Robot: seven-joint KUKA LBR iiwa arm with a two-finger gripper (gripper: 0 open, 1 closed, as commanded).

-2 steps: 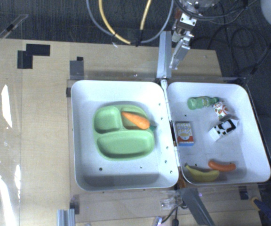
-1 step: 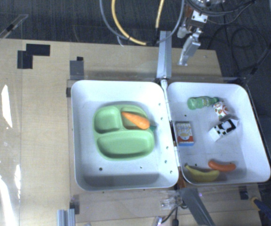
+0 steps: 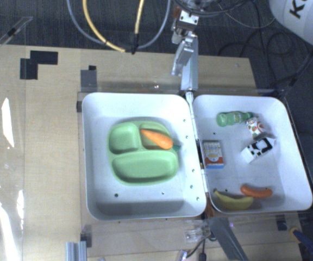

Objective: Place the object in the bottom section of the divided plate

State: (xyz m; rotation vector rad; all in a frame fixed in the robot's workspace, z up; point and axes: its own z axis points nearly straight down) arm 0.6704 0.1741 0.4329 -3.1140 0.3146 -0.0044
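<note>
A green divided plate (image 3: 125,174) lies in the left bin (image 3: 96,197). An orange carrot (image 3: 156,139) rests in the plate's upper right section, with its tip over the plate's right rim. The large bottom section (image 3: 144,167) holds nothing. My gripper (image 3: 187,85) hangs above the far end of the wall between the two bins, up and to the right of the carrot and well apart from it. I see nothing held at its tip.
The right bin (image 3: 292,162) holds a green bottle (image 3: 233,118), a small red and white item (image 3: 254,126), a black and white box (image 3: 257,147), a small carton (image 3: 213,154), a banana (image 3: 233,200) and a red sausage-shaped item (image 3: 256,191). Cables hang behind the bins.
</note>
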